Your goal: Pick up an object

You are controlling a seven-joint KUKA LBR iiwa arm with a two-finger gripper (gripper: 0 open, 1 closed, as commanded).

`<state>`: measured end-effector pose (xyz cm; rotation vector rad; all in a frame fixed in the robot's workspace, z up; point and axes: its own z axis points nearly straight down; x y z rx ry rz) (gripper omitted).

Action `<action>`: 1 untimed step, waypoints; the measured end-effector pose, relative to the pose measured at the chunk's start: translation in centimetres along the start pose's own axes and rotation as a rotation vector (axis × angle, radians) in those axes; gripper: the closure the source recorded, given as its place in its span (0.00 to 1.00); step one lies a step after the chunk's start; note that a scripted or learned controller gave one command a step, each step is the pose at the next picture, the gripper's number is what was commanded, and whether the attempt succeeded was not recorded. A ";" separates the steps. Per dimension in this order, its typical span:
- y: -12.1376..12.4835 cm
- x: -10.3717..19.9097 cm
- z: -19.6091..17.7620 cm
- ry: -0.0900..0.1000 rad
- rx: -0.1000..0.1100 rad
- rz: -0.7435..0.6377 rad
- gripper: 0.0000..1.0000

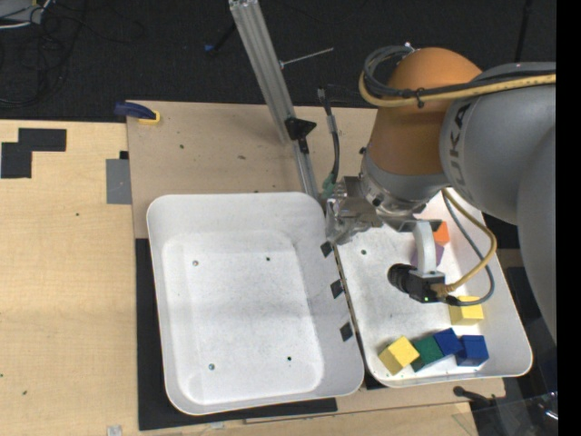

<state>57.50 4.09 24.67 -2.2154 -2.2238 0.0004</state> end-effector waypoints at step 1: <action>3.2 4.4 0.9 -0.001 0.000 0.001 1.00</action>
